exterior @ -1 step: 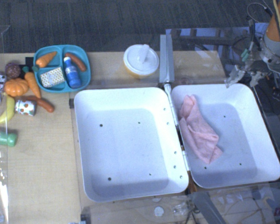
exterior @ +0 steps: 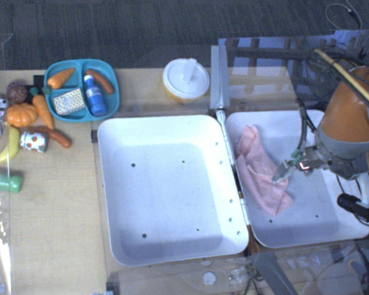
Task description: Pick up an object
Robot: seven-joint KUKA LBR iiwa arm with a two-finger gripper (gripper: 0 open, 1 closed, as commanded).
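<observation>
Pink cloth (exterior: 260,170) lies crumpled in your right bin (exterior: 316,226); tool (exterior: 285,170) touches its edge, grip state unclear.

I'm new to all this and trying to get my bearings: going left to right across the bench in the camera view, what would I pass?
Green toy → blue divided plate → left white bin → pink cloth in the right white bin → gripper → the arm's orange band.

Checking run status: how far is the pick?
Done: the grey arm's claw is down in the right white bin, at the edge of the crumpled pink cloth. In hand: nothing visibly gripped. Left: grasp and lift the cloth, which lies on the bin floor.
</observation>
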